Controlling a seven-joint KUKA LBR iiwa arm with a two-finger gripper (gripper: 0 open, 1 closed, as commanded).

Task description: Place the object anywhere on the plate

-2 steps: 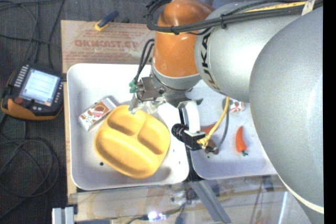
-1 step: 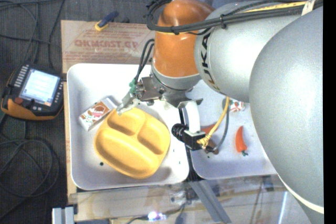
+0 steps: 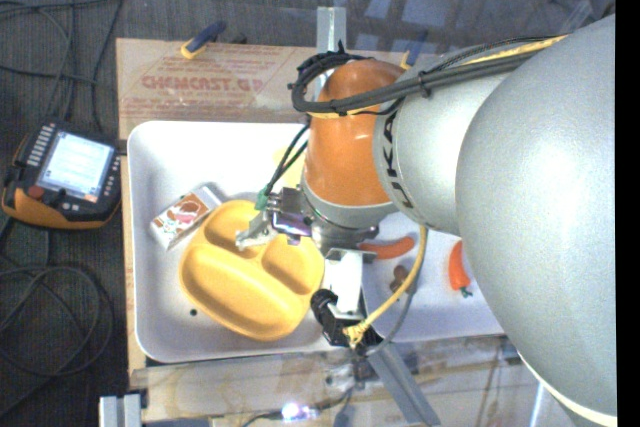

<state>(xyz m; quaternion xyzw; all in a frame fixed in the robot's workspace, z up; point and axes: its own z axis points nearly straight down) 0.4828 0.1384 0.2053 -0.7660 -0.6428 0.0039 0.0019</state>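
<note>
— Two bins stand before you; where is the yellow plate (image 3: 245, 280)?
— You see it in the left bin (image 3: 160, 315), and the gripper (image 3: 278, 229) hangs over its upper rim.
— Is the claw spread or pressed together?
— You cannot tell; the wrist (image 3: 345, 165) hides it.
— And the object?
— A small printed box (image 3: 183, 215) lies in the same bin, touching the plate's upper left edge, not on it. An orange carrot (image 3: 457, 267) lies in the right bin (image 3: 450, 310).

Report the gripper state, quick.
Gripper: cannot be told from this angle; it sits over the yellow plate.
</note>
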